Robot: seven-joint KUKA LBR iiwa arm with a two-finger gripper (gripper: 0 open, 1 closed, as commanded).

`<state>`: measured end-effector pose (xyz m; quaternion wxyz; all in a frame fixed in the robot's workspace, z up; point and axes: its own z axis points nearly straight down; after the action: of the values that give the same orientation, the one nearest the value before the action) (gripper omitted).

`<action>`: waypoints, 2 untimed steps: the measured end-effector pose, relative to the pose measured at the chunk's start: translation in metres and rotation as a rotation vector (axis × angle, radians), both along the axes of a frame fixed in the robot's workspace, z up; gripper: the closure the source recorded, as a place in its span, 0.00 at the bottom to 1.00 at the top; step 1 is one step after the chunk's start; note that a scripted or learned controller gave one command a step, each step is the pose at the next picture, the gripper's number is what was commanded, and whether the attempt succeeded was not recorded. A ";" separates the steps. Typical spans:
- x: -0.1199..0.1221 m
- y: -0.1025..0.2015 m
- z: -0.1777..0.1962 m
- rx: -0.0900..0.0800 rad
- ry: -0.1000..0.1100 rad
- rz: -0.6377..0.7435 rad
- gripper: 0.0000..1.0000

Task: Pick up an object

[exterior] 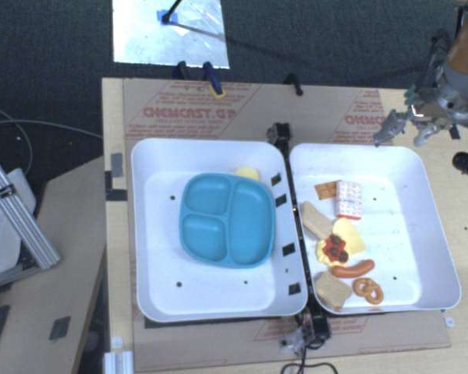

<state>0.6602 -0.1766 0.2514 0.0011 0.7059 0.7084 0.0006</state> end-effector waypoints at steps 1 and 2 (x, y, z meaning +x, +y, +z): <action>0.008 0.018 -0.048 0.002 0.003 0.003 0.00; -0.003 0.049 -0.111 0.003 0.006 0.004 0.00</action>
<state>0.6575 -0.1277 0.1403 -0.0021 0.7045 0.7097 -0.0005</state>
